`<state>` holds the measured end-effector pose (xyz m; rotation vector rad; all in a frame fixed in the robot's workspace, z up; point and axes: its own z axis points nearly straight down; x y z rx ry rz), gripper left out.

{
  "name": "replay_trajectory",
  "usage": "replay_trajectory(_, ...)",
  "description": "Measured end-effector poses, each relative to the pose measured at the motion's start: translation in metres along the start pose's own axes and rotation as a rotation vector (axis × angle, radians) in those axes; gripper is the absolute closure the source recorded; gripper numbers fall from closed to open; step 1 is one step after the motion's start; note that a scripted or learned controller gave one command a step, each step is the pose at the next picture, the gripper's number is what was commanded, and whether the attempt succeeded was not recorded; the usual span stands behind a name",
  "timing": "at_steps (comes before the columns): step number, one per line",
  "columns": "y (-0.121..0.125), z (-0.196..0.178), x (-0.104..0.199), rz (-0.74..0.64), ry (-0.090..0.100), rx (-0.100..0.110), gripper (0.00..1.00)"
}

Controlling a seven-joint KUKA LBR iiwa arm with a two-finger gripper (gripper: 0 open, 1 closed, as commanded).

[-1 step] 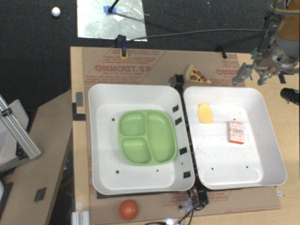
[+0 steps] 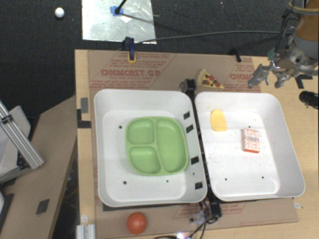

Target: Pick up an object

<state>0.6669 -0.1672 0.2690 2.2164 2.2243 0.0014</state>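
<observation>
— Two shallow white bins sit side by side on the bench. What lies in the left white bin (image 2: pixel 107 133)?

— One light green plastic tray with three compartments (image 2: pixel 156 145), flat in the middle of it.

— And the right white bin (image 2: pixel 284 156)?

— A small yellow rounded block (image 2: pixel 218 120) lies toward its far left part, and a little red and white printed packet (image 2: pixel 250 140) lies to the right of the block and slightly nearer, apart from it.

— Where is the two-finger gripper (image 2: pixel 269 76)?

— At the far right, beyond the far rim of the right bin, well apart from both items. Its two grey fingers (image 2: pixel 258 76) are spread wide with nothing between them.

— Anything outside the bins?

— A toy pizza slice (image 2: pixel 210 79) rests on the brown board just past the gap between the bins. An orange-red ball (image 2: pixel 136 222) sits near the left bin's near edge, and a small white ball (image 2: pixel 60 12) lies on the dark floor at far left.
</observation>
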Motion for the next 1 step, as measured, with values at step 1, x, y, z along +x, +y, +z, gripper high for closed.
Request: replay_trajectory(1,-0.0024,0.0410,0.0019,0.001,0.000,0.001,0.00)
